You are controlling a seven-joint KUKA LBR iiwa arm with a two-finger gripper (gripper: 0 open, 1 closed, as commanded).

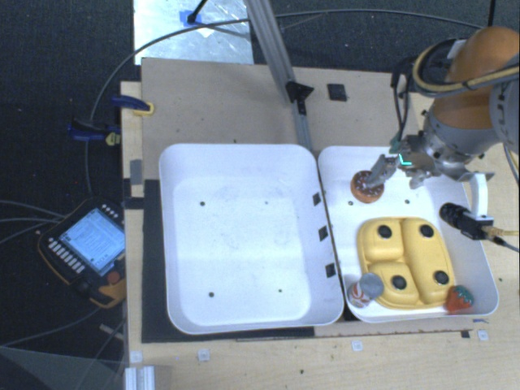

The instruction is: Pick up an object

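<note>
The right bin (341, 218) holds a small brown ring-shaped toy like a doughnut (364, 188) near its far left corner. A large yellow block with black dots (406, 260) fills the bin's middle. A small grey and red object (364, 289) lies at the near left corner, and a red strawberry toy (460, 298) lies at the near right corner. My gripper (379, 176) reaches down from the right, its tip right at the doughnut's upper right edge, seemingly touching it. I see nothing lifted.
The left bin (175, 242) stands beside the right one, their rims meeting along the middle. A grey pole (272, 39) slants over the bench's far side. Blue and yellow clamps (130, 104) sit at the bench's left edge, and a handheld pendant (88, 246) lies off the bench.
</note>
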